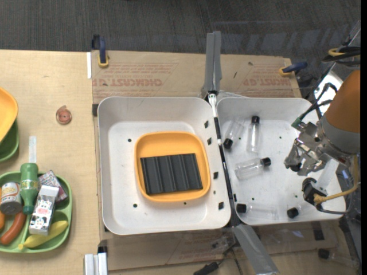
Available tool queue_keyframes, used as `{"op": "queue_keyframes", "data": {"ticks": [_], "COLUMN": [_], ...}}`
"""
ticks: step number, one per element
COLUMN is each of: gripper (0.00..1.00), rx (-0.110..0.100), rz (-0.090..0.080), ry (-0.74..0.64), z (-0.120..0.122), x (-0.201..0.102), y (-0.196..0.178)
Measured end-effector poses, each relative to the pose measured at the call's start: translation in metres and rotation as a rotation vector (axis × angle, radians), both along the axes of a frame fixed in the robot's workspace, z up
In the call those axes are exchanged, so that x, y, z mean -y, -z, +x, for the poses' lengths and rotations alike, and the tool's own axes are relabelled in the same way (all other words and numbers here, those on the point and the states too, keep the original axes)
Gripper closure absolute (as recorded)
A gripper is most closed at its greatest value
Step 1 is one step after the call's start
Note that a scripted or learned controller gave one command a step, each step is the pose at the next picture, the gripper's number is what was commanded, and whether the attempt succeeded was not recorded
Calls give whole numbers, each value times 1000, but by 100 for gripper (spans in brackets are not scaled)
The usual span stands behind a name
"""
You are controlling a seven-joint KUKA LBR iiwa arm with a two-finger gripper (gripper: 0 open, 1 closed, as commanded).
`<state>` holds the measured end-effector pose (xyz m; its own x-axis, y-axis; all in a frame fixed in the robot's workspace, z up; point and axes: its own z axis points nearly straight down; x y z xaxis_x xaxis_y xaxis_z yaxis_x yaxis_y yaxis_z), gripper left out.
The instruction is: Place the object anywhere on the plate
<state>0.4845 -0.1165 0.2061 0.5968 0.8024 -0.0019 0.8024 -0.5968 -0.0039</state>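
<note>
An orange plate (170,140) lies in the left bin (114,153), with a dark grey ridged slab (172,173) on it. The right bin (275,105) holds several clear vials with black caps: one upright-looking vial (253,132) at the back, another vial (229,136) near the divider, a third vial (251,168) lying in the middle, and a fourth vial (258,211) along the front wall. A loose black cap (292,212) lies near the front. My gripper (299,159) hangs low over the right side of the right bin, right of the middle vial, with nothing visibly in it.
A green tray (57,234) of toy food and a yellow bowl (6,116) sit on the wooden table at far left, with a small pink disc (64,115) nearby. Clamps (102,55) hold the cardboard at the back. Cables (324,199) trail by the wrist.
</note>
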Motion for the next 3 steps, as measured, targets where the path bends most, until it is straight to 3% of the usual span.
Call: {"op": "queue_keyframes", "data": {"ticks": [1, 2, 3], "gripper": [100, 100, 100], "rx": [0, 0, 3], "rz": [-2, -2, -2], "ry": [-93, -265, -543], "z": [70, 125, 159], "x": [-58, -75, -92], "y": [-28, 16, 15]}}
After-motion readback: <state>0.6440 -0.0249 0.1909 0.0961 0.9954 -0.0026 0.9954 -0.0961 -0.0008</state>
